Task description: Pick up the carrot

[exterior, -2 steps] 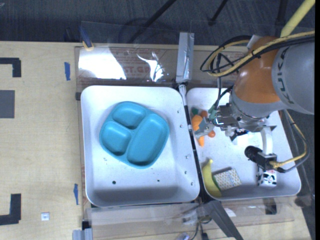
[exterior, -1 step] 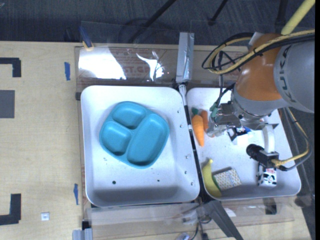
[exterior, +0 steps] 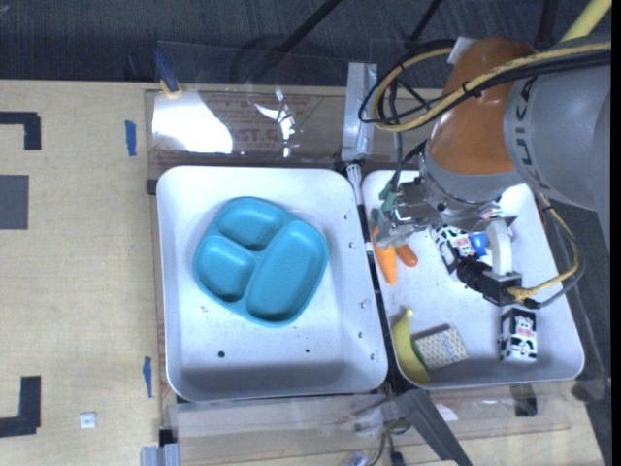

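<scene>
A pale wooden worktop (exterior: 78, 289) carries two shallow white plastic bins side by side. The left bin (exterior: 194, 357) holds a blue three-compartment plastic plate (exterior: 260, 260). Over the right bin (exterior: 558, 352) hangs the grey arm (exterior: 543, 134), its hand (exterior: 393, 223) low at the bin's left wall; whether it grips anything cannot be told. The small orange carrot (exterior: 388, 263) lies just beneath it, with a yellow banana (exterior: 408, 349) nearer the front.

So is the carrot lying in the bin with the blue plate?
No, the carrot lies in the right bin, beside the wall shared with the left bin, where the blue divided plate sits.
</scene>
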Tool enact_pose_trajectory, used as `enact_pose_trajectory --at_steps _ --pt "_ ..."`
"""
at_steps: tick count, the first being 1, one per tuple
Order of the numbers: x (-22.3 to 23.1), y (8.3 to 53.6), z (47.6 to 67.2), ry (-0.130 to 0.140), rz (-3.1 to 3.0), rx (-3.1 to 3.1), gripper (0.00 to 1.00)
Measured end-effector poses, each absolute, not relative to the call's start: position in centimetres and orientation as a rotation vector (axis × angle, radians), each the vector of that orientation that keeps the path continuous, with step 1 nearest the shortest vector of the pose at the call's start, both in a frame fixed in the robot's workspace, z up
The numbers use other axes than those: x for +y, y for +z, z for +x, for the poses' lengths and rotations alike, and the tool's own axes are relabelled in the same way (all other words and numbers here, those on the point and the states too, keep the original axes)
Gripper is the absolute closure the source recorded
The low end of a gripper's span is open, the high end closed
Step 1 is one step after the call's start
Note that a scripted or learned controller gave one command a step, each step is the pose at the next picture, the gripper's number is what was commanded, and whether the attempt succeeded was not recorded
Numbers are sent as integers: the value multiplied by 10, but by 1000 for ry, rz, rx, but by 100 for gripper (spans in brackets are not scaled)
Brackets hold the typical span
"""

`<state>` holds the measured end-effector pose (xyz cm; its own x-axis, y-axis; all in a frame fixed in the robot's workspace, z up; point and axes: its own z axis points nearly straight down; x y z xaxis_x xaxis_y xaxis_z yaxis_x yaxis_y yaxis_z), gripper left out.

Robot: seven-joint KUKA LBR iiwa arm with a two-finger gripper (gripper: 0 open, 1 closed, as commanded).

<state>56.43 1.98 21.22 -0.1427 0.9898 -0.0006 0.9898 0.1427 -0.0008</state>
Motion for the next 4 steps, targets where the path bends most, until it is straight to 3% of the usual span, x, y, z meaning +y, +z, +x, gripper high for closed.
enact_pose_trajectory --at_steps 1,2,3,4 --pt "-5 182 555 8 -2368 -2057 100" --pt "12 183 524 5 -2192 -2244 100" --pt "65 183 622 4 -2139 -2300 100" --pt "-12 182 597 12 -2726 -1553 100"
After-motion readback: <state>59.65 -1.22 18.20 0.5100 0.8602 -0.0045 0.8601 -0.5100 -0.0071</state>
